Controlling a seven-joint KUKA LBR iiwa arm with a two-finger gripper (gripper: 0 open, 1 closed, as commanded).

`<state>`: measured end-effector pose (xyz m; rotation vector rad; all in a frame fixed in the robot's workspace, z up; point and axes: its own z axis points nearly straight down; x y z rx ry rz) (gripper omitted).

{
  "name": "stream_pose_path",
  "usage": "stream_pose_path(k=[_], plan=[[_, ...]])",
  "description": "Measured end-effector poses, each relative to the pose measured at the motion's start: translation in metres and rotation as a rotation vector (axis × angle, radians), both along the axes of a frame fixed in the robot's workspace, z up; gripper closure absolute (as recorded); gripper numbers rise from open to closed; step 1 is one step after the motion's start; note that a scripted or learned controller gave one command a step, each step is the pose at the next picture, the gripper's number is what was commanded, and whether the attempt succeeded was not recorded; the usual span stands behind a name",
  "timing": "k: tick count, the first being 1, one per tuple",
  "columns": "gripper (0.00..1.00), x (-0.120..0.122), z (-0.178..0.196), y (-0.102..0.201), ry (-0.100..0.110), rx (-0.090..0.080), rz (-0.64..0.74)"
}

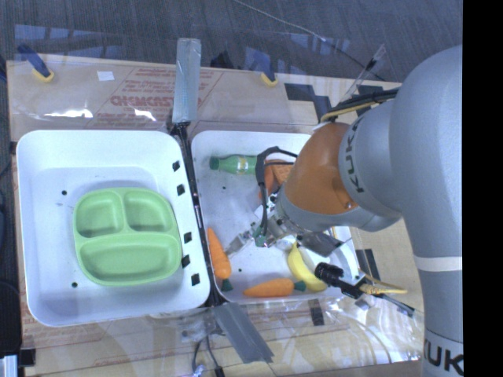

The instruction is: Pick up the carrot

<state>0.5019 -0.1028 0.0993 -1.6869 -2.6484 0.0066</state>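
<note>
- The gripper (pixel 263 234) hangs over the middle of the right bin (pixel 236 144); whether it is open or closed cannot be told.
- One carrot (pixel 218 254) lies along that bin's left wall, another carrot (pixel 269 289) along its near edge beside a banana (pixel 302 267).
- A green bottle (pixel 234 163) lies near the far edge.
- A green divided plate (pixel 126 236) sits in the left bin (pixel 31 210).

My arm (pixel 409 155) was grey with an orange band. The bins (pixel 31 210) were white, the divided plate (pixel 126 238) pale green, both carrots (pixel 269 289) orange, the banana (pixel 300 269) yellow, the bottle (pixel 233 164) green.
</note>
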Motion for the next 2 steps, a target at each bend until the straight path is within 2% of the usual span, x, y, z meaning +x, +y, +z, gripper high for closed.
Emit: stream_pose_path(k=[1, 2], plan=[[1.00, 0.001, 0.010, 0.001, 0.000, 0.002, 0.008], [1.00, -0.026, 0.007, -0.076, 0.001, 0.004, 0.016]])
